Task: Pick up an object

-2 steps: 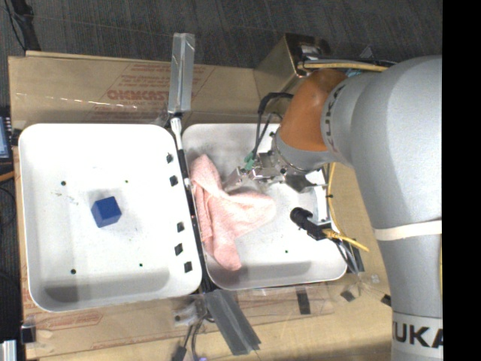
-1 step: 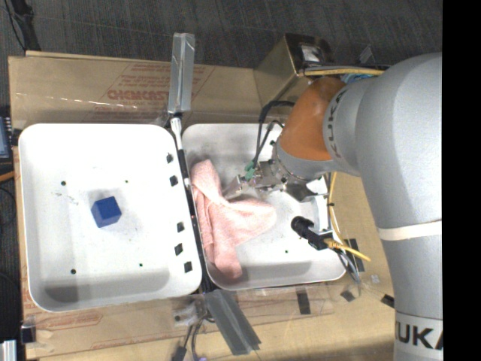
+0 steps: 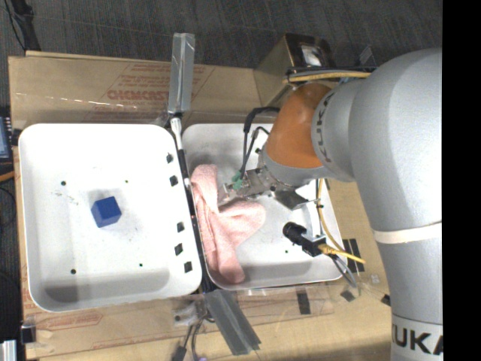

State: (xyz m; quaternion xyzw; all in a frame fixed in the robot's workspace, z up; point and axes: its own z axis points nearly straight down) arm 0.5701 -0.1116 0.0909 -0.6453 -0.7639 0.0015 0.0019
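Observation:
A pink cloth lies crumpled along the left side of the right bin, running from the bin's middle down toward its near wall. The gripper hangs low over the cloth's upper part, at or just above the fabric, under the arm's orange band. A small blue cube sits alone in the left bin, well away from the gripper.
The grey arm covers the right side of the right bin. A black fitting with a yellow cable sticks out below the wrist. A metal divider strip runs between the bins. Brown cardboard lies behind them.

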